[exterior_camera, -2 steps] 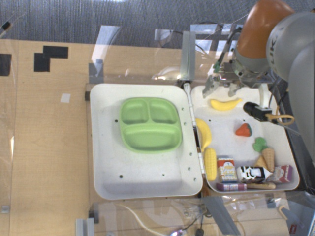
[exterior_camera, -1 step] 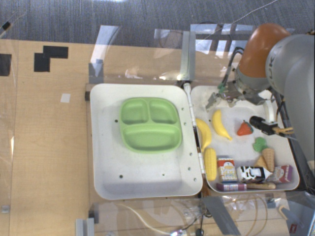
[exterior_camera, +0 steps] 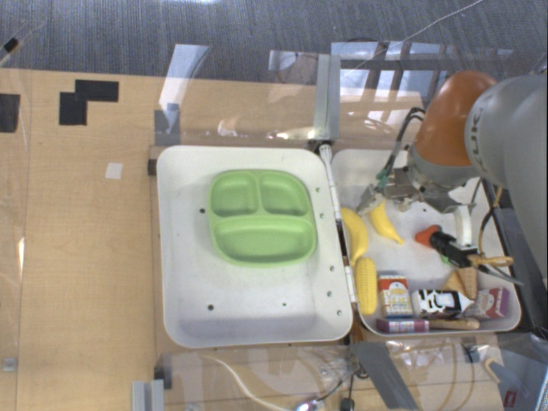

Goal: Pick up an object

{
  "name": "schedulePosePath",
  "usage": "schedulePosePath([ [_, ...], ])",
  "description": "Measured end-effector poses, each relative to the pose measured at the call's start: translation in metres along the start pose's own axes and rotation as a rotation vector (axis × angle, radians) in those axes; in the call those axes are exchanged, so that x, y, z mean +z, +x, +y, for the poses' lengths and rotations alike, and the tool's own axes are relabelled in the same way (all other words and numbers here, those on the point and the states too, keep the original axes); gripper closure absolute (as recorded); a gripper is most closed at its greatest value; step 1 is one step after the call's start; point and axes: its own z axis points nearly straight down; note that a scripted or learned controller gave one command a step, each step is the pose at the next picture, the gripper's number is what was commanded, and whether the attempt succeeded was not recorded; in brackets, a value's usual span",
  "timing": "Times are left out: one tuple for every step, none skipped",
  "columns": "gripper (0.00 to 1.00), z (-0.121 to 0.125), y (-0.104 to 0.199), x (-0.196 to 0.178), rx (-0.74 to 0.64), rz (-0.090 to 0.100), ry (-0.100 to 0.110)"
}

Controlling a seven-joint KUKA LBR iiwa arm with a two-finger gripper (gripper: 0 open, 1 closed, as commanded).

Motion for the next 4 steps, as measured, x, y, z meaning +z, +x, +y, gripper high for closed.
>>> schedulePosePath([
  [1.00,0.003,0.002,-0.011,-0.002,0.005,-0.005],
  [1.00,0.033,0.040,-0.109,0.096,0.002,0.010],
  [0.00,0.033,0.039,-0.109,0.096,0.002,0.011],
  [0.00,-0.009,-0.014,-0.003,0.230,0.001,0.011],
])
